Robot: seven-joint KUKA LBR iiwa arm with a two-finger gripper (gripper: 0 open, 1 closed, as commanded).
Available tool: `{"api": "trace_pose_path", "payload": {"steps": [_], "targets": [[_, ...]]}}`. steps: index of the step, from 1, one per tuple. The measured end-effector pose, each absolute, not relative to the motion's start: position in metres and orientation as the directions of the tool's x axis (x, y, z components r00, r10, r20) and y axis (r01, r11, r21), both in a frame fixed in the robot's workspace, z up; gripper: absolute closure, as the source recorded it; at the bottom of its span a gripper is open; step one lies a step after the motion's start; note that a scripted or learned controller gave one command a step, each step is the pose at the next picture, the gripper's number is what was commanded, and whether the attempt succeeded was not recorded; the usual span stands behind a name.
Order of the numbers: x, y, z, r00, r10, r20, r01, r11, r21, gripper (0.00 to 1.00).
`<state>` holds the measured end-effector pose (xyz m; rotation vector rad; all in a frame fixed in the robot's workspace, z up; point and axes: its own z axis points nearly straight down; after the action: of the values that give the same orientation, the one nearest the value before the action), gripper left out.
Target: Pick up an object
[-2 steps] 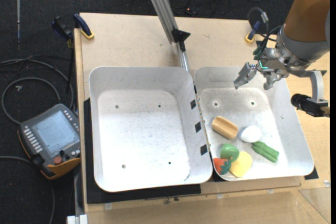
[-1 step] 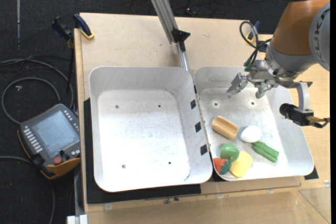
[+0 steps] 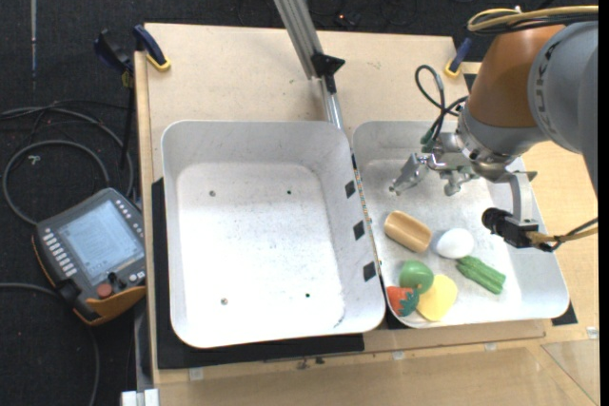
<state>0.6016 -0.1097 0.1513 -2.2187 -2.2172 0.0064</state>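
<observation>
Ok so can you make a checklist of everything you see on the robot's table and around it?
Surface: wooden bench bearing a left bin and a right bin, both white.
Job's things: in the right bin, a tan block, white egg, green vegetable, yellow piece, green-and-red piece.
Clutter: nothing seen.
Gripper: gripper above the right bin's far part, fingers spread, holding nothing.
Cables: black cable loop by the arm; more on the floor.
Surroundings: teach pendant on dark floor, left; metal pole behind.
</observation>
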Motion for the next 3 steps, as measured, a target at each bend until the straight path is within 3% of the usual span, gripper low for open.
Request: {"api": "trace_pose_path", "payload": {"steps": [1, 2, 3], "targets": [[0.600, -0.109, 0.097, 0.001, 1.000, 0.001, 1.000, -0.001, -0.006, 0.00], [0.602, -0.109, 0.111, 0.001, 1.000, 0.000, 1.000, -0.001, 0.002, 1.00], [0.603, -0.102, 0.157, -0.003, 1.000, 0.000, 1.000, 0.003, 0.004, 1.00]]}}
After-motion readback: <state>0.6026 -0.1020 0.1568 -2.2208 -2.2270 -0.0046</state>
